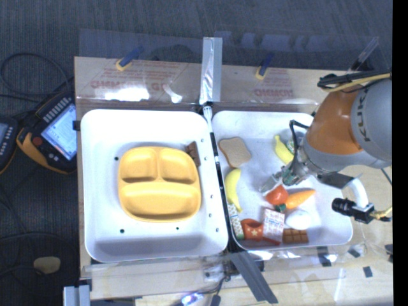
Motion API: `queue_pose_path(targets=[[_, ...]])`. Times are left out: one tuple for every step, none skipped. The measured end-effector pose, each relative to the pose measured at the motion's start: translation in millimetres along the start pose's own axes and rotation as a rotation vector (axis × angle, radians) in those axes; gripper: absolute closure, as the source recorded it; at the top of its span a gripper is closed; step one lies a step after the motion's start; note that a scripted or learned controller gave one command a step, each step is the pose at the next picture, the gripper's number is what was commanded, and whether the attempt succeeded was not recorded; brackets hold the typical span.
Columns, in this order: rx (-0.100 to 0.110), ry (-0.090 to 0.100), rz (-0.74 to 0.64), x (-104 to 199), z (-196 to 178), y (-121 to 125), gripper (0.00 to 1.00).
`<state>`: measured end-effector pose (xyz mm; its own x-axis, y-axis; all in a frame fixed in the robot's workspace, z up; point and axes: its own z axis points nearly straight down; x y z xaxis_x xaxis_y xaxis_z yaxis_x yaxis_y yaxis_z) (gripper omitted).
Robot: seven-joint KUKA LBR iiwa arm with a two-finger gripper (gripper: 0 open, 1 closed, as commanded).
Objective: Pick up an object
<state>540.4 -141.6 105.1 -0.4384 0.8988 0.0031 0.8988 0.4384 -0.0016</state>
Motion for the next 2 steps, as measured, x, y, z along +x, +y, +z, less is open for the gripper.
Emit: queue_pose_path(targets=[[0.004,0.002,0.119,21,-22,-17,1.00],[0.003,-0.001,-0.447,59,-164,10,1.00]])
